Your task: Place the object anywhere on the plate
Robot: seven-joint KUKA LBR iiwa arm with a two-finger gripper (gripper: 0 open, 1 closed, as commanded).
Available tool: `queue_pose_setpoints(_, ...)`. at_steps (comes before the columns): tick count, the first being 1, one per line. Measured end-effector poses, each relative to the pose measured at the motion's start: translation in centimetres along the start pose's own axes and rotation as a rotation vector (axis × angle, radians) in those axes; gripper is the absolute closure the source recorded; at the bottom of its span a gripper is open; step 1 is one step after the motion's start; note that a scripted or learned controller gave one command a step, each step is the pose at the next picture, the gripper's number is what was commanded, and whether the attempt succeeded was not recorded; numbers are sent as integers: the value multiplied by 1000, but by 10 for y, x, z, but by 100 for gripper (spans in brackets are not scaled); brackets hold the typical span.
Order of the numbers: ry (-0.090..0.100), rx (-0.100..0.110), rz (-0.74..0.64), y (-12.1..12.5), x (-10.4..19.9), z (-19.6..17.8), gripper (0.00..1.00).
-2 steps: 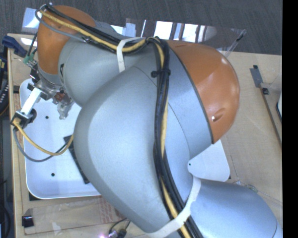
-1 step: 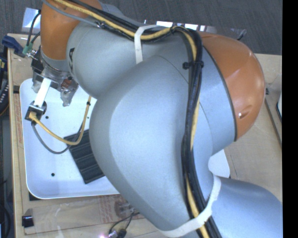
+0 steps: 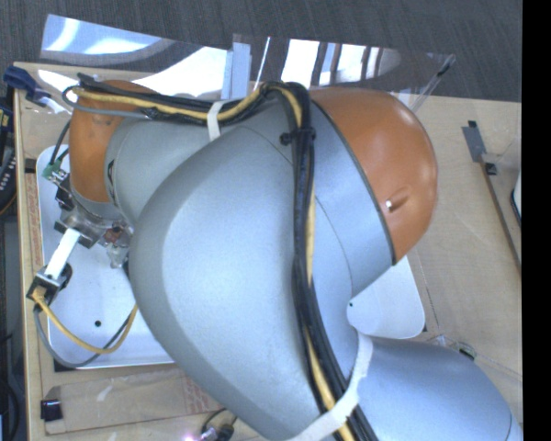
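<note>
Grey arm (image 3: 257, 274) hides most of the white bin (image 3: 87, 292) beneath it.

The arm (image 3: 257, 265) bulks over most of both bins and blocks nearly all the middle of the view. Its gripper (image 3: 87, 223) sits low over the far-left part of the left bin (image 3: 78, 315). That bin's near-left corner is open white floor, with one small dark speck (image 3: 98, 323) on it. A corner of the right bin (image 3: 395, 315) shows beneath the arm. Bare bench (image 3: 459, 219) lies open to the right, except for a dark strip (image 3: 477, 145) farther back.
</note>
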State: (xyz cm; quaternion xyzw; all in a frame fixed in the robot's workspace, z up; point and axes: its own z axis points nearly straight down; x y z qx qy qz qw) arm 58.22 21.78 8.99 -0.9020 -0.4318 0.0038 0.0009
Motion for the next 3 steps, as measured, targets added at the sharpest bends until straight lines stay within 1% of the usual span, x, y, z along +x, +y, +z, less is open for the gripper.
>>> queue_pose_setpoints(1, 7, -5, -169, 29, 26, -129, 0)
queue_pose_setpoints(2, 7, -3, -161, 19, 16, -153, 0)
queue_pose_setpoints(3, 6, -5, -231, 56, -18, -193, 0)
